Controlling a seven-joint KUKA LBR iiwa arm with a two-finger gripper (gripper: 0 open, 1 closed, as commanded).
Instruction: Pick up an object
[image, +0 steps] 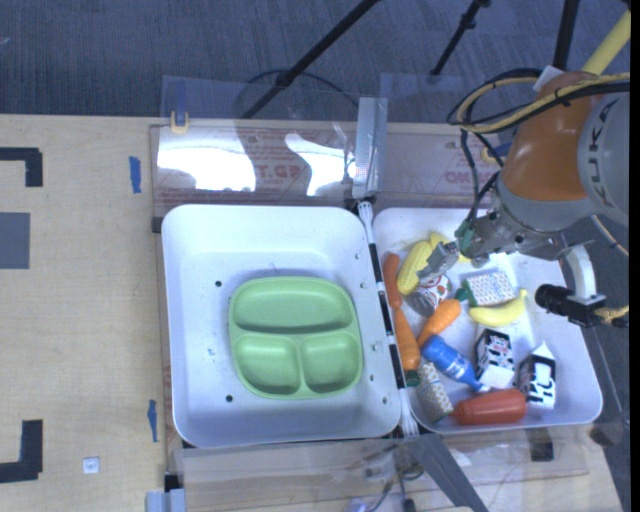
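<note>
Two shallow white bins sit side by side on the bench. The left bin (190, 300) holds a green divided tray (295, 335) near its middle, with bare white floor all around it out to the rim. The right bin (580, 400) is crowded: a long orange carrot (404, 335) lies along its left wall, a yellow banana (415, 268) above it, a second small carrot (440, 320), a blue bottle (452, 362), a white mesh-patterned block (487, 287), another banana (500, 312), two black-and-white cartons (494, 355), and a red sausage-shaped piece (490, 407) near the front edge. Little free floor remains there except the upper right corner. The gripper (440, 260) hangs over the bin's upper left, just beside the yellow banana; whether its claw is spread or closed, I cannot tell.
</note>
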